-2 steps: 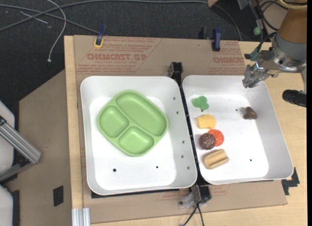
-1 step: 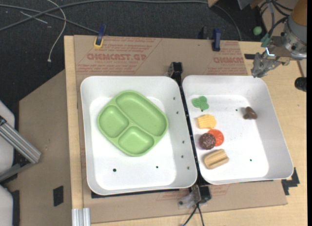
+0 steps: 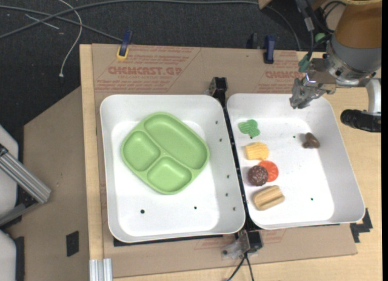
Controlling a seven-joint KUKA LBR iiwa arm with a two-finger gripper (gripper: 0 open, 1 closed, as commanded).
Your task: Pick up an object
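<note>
Camera view puts our gripper above the right bin's far edge, carrying nothing; we cannot tell its opening. We count six candidates there: green piece, yellow corn, red and dark rounds, tan roll, brown lump nearest. One green tray sits in the left bin.

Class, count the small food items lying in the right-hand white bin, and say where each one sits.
6. Along the left wall, far to near: green piece, yellow corn, dark round piece touching an orange-red one, tan bread roll. A brown lump sits alone, right.
</note>
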